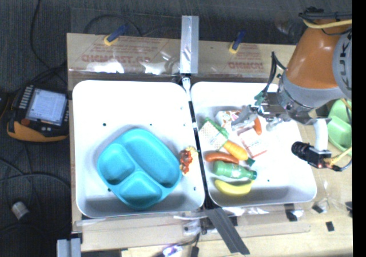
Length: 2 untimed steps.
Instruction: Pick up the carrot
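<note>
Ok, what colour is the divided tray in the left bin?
Turquoise blue all over; the divided tray shows plainly in the camera view, tilted in the left bin.

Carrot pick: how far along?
Done: the tool is over the right bin. In hand: nothing visibly gripped; the carrot lies apart from the tool in the toy pile, above the green bottle. Left: reach the carrot, grasp, lift.

Arm (320, 61) cut off by the right edge. Gripper (255, 117) blurred, finger state unreadable. Small orange item (258, 126) beside it, possibly the carrot, too small to confirm.
</note>
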Each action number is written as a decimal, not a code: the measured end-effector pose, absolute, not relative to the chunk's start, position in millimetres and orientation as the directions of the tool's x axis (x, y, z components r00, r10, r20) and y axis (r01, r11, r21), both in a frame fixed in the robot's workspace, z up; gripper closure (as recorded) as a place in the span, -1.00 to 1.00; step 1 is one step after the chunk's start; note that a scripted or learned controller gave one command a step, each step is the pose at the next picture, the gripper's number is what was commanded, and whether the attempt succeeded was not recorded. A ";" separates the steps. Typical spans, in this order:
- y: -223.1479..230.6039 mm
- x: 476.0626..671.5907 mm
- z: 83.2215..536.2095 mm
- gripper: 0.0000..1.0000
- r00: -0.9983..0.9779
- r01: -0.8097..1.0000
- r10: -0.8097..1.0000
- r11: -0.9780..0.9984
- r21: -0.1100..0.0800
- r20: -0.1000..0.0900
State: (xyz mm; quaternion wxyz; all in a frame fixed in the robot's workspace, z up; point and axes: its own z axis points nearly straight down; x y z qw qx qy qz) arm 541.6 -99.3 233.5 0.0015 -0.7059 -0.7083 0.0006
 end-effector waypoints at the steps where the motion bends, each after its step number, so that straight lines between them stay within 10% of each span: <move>1: -111.7 512.0 106.9 -1.00 0.231 0.973 0.973 -0.231 0.016 0.000; 2: -108.9 513.2 115.5 1.00 0.227 0.974 0.974 -0.227 0.014 0.004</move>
